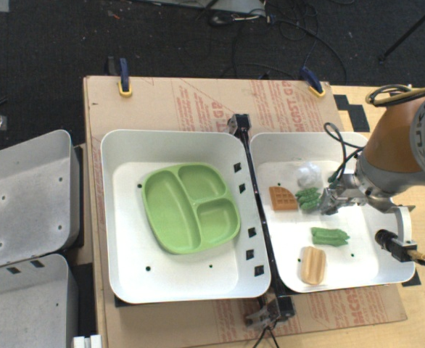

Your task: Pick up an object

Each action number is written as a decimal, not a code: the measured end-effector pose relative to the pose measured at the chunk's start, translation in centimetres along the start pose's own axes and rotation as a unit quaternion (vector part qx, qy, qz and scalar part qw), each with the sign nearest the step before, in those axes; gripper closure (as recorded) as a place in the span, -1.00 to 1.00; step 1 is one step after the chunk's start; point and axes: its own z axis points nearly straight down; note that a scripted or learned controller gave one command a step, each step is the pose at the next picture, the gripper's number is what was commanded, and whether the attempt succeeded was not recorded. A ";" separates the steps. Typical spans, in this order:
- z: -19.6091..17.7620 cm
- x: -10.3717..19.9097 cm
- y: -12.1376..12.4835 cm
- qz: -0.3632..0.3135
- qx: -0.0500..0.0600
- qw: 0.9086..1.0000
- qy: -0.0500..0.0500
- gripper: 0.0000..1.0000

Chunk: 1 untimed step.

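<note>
In the right bin [285, 149] lie a brown waffle-like square [283, 199], a dark green leafy piece [308, 199], a bright green pod [330, 236], a tan bread-like roll [313, 264] and a pale clear lump [307, 172]. My gripper [331, 200] hangs low over the bin's middle right, just right of the dark green piece and close to touching it. The arm comes in from the right, with the orange band above the wrist.
The left bin [118, 194] holds a light green divided tray [191, 207]. A black divider [254, 201] runs between the bins. Cables hang by the arm at the right bin's far right. Grey metal panels [24, 194] lie left of the bench.
</note>
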 end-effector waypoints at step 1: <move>-4.4 0.2 -0.5 -0.001 -0.001 1.000 0.000 1.00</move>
